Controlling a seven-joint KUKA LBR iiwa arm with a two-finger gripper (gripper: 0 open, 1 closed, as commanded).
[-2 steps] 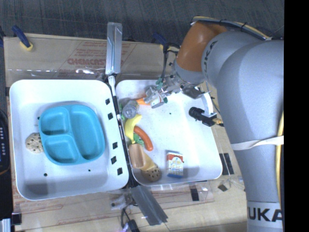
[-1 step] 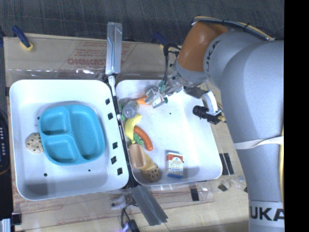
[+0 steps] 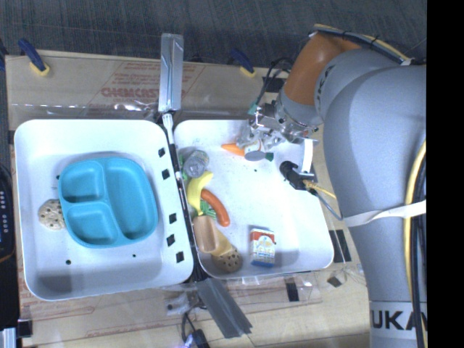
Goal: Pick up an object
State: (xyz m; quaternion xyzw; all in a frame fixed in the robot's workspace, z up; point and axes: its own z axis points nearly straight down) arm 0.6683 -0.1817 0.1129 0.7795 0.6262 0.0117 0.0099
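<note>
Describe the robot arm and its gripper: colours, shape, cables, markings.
The arm is bulky, rounded and light grey, with an orange band above the wrist. Black letters "UKA" mark its base at lower right. Thin dark cables run along the wrist and side. The gripper is a small metallic assembly with green details.

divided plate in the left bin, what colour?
Light blue, plain, no pattern: the three-compartment divided plastic plate shows clearly in the camera view, lying in the left white bin.

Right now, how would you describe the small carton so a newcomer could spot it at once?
Look in the right bin, the one the arm reaches into. Near its front edge, right of the pile along the divider, the carton stands by itself. It is the one boxy item there, white and blue with a red top.
</note>
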